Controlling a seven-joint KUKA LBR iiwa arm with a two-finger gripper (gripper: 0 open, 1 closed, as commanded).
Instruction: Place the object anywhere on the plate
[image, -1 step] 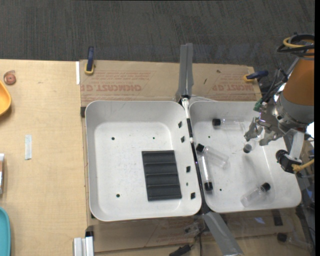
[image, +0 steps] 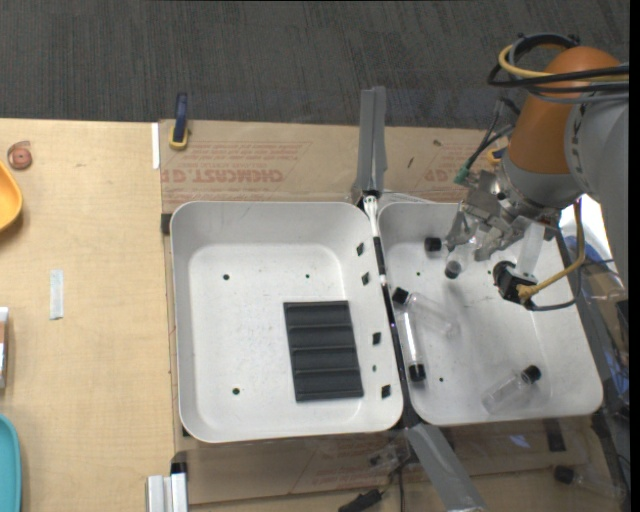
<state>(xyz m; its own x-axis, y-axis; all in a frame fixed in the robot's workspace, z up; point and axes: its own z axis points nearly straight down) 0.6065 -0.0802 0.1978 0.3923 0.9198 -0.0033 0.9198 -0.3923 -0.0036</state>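
Clear plastic vials with black caps lie in the right white bin (image: 570, 395): one (image: 410, 340) along its left wall, one (image: 425, 310) slanting just beside it, one (image: 510, 388) near the front right corner. The black ribbed rectangular plate (image: 322, 350) lies flat in the left white bin (image: 185, 330). The grey two-finger gripper (image: 470, 248) hangs over the right bin's back part with a small black-capped vial (image: 453, 262) at its tip; how far the jaws are parted cannot be told, nor whether they grip it.

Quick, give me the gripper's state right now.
Gripper: over the back of the right bin, above the clear tubes; whether it is open, shut or holding anything cannot be told.
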